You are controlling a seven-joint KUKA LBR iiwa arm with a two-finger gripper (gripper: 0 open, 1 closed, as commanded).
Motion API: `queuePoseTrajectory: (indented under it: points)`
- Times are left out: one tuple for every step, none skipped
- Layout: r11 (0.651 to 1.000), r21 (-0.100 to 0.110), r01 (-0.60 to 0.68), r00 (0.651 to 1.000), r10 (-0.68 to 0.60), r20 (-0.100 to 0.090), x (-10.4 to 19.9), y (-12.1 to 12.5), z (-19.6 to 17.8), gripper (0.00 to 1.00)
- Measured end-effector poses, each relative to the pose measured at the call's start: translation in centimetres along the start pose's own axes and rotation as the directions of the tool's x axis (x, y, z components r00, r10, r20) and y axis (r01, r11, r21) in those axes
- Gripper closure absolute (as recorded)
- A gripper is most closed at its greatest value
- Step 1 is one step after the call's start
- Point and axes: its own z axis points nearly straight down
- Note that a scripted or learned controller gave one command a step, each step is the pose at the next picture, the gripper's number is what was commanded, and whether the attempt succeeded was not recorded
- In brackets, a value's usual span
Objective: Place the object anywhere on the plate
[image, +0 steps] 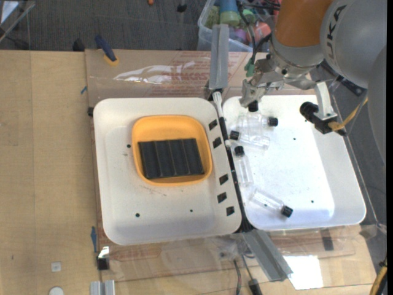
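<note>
We count one orange plate carrying one black block, plus roughly four clear vials scattered right. Claw at twelve o'clock; can't tell its opening.

My gripper hangs at the back left corner of the right bin. Clear little tubes with black caps lie close under me and along the left wall. The right side is open floor. In the left bin, a black ridged block fills most of the orange plate.
</note>
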Motion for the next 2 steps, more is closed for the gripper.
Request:
queuePoseTrajectory:
  points:
    - [0.997, -0.001, 0.072, 0.997, -0.072, 0.000, -0.4, -0.1, -2.2, 1.00]
    - [0.984, -0.001, 0.178, 0.984, -0.178, 0.000, -2.5, -0.5, -3.2, 1.00]
